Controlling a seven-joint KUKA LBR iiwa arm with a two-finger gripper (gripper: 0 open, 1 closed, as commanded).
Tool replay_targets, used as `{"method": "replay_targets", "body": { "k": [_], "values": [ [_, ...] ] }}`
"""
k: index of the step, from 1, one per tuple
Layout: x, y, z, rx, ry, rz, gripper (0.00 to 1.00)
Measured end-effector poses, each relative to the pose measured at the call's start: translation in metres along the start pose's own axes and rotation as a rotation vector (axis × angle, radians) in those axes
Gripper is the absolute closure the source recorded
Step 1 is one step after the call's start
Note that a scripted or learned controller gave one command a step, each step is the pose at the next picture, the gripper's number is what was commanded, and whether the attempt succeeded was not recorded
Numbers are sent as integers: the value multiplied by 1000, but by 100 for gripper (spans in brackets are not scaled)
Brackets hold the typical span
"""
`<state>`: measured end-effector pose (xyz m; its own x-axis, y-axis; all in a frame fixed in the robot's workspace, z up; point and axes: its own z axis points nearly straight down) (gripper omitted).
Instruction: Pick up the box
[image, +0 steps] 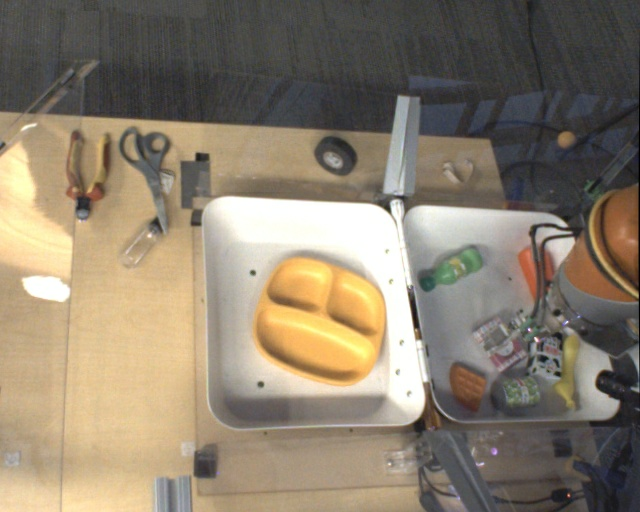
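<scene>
Box (544, 357), small, black-and-white patterned, sits low right of the frame in the right bin (470, 225), right beside a crinkly foil packet (500, 333) on its left, a yellow banana-like item (570, 370) on its right and a green round thing (519, 393) just below. Risk: the clutter is so tight that the jaws (545, 330) could close on the packet or the banana instead, or nudge the box aside and come up with nothing. Arm (610, 260) enters from the right edge, orange band up, wrist pointing down over the clutter. Jaws sit just above the box; cannot tell how wide they are. The left bin (230, 300) holds a big yellow moulded piece (320, 318).
</scene>
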<state>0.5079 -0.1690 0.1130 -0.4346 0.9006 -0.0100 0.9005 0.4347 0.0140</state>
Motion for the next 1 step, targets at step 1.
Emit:
{"method": "replay_targets", "body": {
  "k": [1],
  "values": [
    [11, 22, -101, 9, 4, 229, 100]
  ]
}}
